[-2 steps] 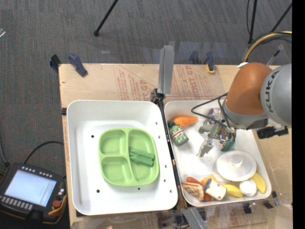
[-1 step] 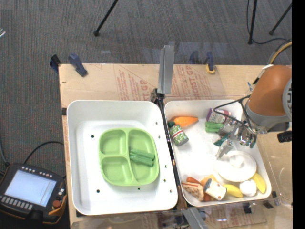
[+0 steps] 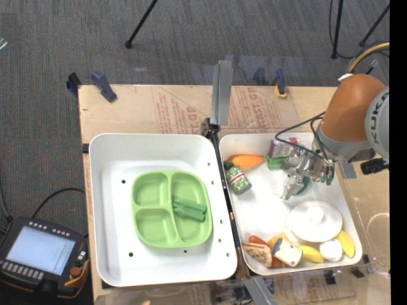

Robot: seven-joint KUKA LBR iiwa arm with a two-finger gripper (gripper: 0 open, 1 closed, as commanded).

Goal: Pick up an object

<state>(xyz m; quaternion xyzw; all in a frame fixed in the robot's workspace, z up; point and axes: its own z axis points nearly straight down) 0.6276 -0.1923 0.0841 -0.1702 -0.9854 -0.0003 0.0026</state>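
Observation:
My gripper (image 3: pixel 294 188) hangs low over the upper middle of the right bin (image 3: pixel 267 211), below the grey and orange arm (image 3: pixel 350 116) that reaches in from the right. A small teal-green piece (image 3: pixel 304 183) sits right at the gripper; whether it is held I cannot tell. Close by lie an orange carrot (image 3: pixel 248 161), a purple packet (image 3: pixel 280 148), a small green-and-white can (image 3: pixel 238 180) and a white round dish (image 3: pixel 313 220) just below the gripper.
The right bin's front holds yellow bananas (image 3: pixel 346 243), a white egg (image 3: pixel 331 251), a bread slice (image 3: pixel 257 253) and a small carton (image 3: pixel 288 253). The left bin (image 3: pixel 108 170) holds a green divided plate (image 3: pixel 152 211) with a green pod (image 3: pixel 189 209).

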